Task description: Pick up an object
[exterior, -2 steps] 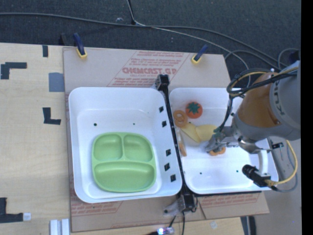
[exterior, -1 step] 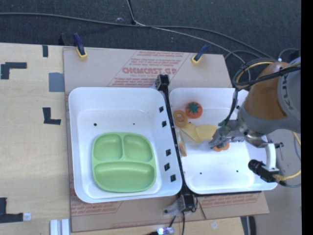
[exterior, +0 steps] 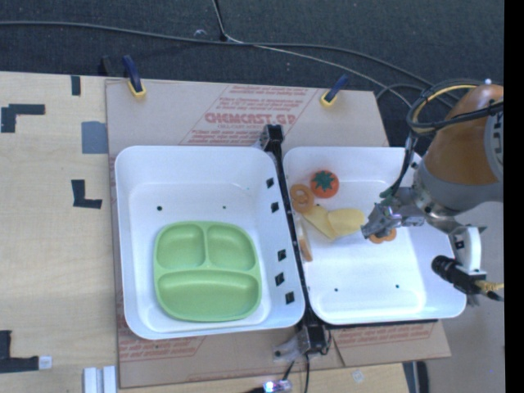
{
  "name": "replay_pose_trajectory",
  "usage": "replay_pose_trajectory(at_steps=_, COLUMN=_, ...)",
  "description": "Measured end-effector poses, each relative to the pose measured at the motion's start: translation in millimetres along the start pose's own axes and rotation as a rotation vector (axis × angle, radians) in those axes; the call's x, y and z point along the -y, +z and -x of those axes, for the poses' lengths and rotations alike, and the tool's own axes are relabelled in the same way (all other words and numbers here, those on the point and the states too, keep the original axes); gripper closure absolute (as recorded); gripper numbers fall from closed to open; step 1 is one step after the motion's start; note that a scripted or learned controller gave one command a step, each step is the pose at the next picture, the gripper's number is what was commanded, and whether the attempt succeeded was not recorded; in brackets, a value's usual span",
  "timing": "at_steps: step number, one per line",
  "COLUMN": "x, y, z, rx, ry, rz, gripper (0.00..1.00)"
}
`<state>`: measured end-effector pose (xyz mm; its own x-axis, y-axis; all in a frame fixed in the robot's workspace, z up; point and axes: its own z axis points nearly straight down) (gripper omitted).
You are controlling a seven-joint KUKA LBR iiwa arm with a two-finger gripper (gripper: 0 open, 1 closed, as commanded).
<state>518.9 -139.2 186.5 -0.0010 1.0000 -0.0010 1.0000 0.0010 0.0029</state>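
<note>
Bins (exterior: 131, 178): white. Divided tray (exterior: 207, 270): pale green. Round fruit (exterior: 325, 183): red-orange, green-topped. Wedge (exterior: 337, 220): pale yellow. Ring (exterior: 300, 196): orange. Arm (exterior: 463, 158): grey, orange-banded.

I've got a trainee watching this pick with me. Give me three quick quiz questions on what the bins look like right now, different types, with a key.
1. True or false: the green tray lies in the same bin as the tomato.
2. Multiple choice: the gripper is over which bin? A) left bin B) right bin C) neither
3. Fill in: the yellow piece lies to the ____ of the gripper in the camera view.

Key: 1 false, the tray is in the left bin and the tomato in the right. 2 B. 3 left.
</note>
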Motion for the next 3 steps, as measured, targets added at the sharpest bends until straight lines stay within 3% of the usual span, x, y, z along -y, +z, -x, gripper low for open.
replay_pose_trajectory(at_steps=1, x=-2.6, y=-42.3, z=-0.6, rx=0.000, ry=-0.001, rz=0.001, gripper=1.00)
replay_pose_trajectory(at_steps=3, x=-16.9, y=-53.8, z=-103.3, rx=-0.002, ry=-0.006, rz=-0.004, gripper=1.00)
